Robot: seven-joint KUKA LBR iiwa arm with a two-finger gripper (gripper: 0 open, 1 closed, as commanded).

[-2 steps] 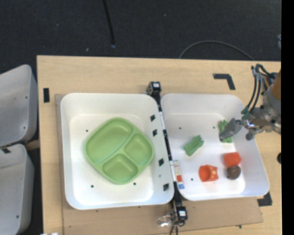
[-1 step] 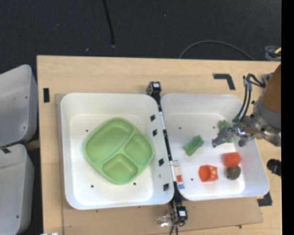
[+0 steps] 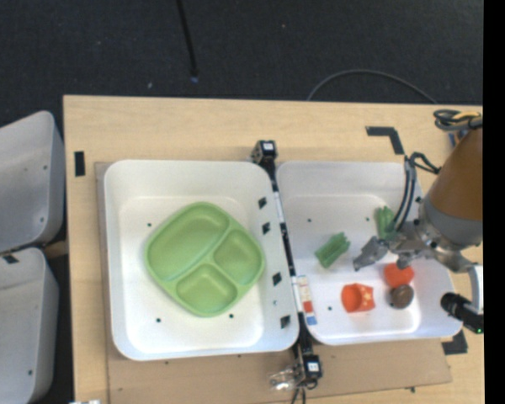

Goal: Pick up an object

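Green block (image 3: 332, 249) in right bin (image 3: 337, 188), long axis diagonal; hand (image 3: 385, 251) grip state unclear.

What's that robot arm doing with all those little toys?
The robot arm is reaching into the right bin to pick something up. Its end effector hangs low among the small things there: a green block, an orange cup, a red piece and a brown ball. Nothing looks grabbed yet. The left bin holds a green divided plate.
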